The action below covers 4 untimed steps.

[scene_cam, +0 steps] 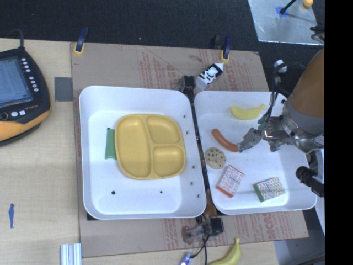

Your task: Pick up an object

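The gripper [249,139] hangs low over the right bin [298,203], its dark fingers pointing toward the view's left from the grey wrist, and its tip sits just beside the right end of the sausage [224,140]; whether it touches that end cannot be told from this slant. How far the fingers stand apart cannot be told either, since they merge into 1 dark wedge, and nothing shows between them, so I judge the gripper to have hold of nothing. The sausage is the nearest thing and the likely target: it lies immediately left of the tip, its long axis running from upper left to lower right, so that the lower right end is the one facing the tool. That axis nearly lines up with the direction the fingers point, which I judge awkward, because a closure would do better across the sausage's short width than along its length. The banana [247,112] lies up and slightly back from the tip, near but apart. The cookie [215,158] lies down and left of the tip, the red packet [230,180] below it, and the green box [269,189] down and right, all 3 farther off than the sausage
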Motion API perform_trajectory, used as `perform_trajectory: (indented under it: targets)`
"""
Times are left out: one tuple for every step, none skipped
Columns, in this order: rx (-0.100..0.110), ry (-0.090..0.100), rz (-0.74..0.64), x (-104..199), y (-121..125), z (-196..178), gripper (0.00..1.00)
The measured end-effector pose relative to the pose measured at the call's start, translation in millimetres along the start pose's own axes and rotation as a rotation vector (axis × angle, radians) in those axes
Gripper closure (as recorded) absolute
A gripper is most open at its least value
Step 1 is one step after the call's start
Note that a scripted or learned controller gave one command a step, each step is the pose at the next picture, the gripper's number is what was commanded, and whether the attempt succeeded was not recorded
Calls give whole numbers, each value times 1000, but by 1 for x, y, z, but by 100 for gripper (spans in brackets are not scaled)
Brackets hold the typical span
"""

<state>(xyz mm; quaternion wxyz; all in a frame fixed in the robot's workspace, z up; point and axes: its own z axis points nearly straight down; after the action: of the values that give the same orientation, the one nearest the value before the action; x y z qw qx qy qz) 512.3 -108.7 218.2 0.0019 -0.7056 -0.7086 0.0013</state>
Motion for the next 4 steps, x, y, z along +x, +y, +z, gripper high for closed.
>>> perform_trajectory:
  targets:
    - [1, -1, -2, -5, 27, 117, 0]
    - [0, -2, -2, 6, 84, 126, 0]
    - [-1, -1, 0, 15, 114, 126, 0]
    - [1, -1, -2, 14, 113, 116, 100]
